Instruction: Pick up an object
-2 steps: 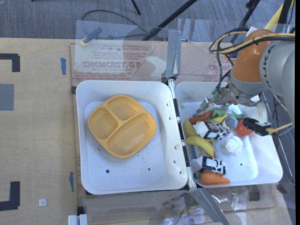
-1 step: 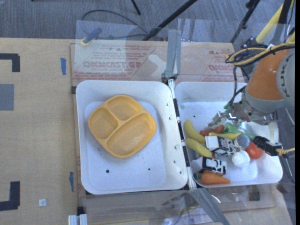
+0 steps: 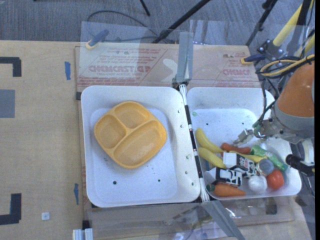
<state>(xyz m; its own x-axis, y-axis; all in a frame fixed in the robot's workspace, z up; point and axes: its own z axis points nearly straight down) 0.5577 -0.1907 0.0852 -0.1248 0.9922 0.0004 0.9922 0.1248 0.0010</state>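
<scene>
Yellow three-compartment plate (image 3: 130,134) lying in the left white bin (image 3: 100,184). Blue tape strips (image 3: 67,70) on the wooden bench (image 3: 35,149).

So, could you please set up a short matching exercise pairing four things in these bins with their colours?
Things:
1. divided plate in the left bin
2. carrot at the right bin's near edge
3. tomato
4. round ball beside the tomato

Colours:
A. white
B. red
C. yellow
D. orange

Pairs: 1-C, 2-D, 3-B, 4-A
</scene>
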